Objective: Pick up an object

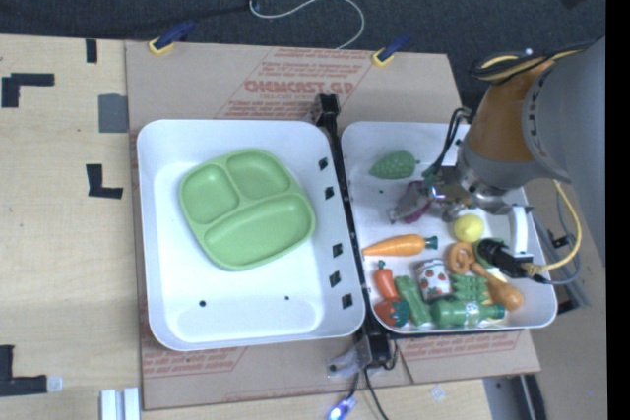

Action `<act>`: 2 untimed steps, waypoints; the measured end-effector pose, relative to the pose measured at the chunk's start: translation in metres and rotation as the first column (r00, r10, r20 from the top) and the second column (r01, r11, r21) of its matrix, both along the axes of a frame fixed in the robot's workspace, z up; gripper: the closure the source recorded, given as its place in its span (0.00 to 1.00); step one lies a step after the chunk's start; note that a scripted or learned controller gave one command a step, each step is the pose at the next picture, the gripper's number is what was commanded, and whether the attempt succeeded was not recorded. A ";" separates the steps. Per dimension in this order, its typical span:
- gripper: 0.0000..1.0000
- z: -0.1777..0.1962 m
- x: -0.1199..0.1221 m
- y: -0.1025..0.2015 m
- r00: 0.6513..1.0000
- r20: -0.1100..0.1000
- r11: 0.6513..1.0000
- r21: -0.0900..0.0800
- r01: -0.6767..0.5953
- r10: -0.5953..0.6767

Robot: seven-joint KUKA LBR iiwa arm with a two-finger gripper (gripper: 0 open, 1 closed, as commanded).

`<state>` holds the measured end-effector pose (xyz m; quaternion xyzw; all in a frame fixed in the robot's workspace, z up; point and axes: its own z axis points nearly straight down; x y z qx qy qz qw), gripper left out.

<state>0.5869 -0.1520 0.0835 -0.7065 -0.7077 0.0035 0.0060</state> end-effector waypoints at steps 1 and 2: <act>1.00 0.018 0.003 -0.002 1.000 0.010 1.000 -0.003 0.000 0.000; 1.00 0.106 0.025 0.088 1.000 0.021 1.000 -0.002 -0.009 0.009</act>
